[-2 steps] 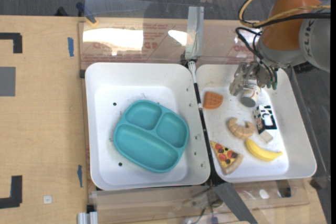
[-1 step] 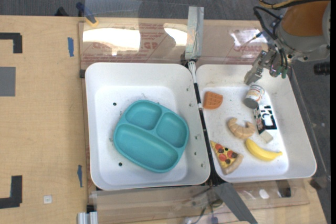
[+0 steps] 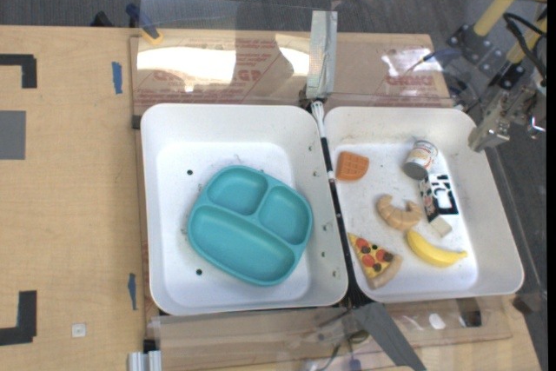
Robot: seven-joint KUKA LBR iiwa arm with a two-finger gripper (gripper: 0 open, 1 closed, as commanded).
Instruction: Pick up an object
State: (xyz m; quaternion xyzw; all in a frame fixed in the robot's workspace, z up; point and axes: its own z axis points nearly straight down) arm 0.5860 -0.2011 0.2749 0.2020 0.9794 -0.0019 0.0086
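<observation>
Nothing is lifted yet, so the whole pick remains. Nearest the bench's front edge, in the right bin [image 3: 499, 213], lie a pizza slice [image 3: 374, 258] and a yellow banana [image 3: 434, 248]; behind them a croissant [image 3: 397, 212], a black-and-white packet [image 3: 438, 194], an orange waffle [image 3: 352, 166] and a small can [image 3: 420, 157]. The left bin [image 3: 165, 187] holds a teal divided plate [image 3: 250, 224]. The end effector [image 3: 493, 133] hovers over the right bin's far right corner, holding nothing; I cannot tell its opening.
</observation>
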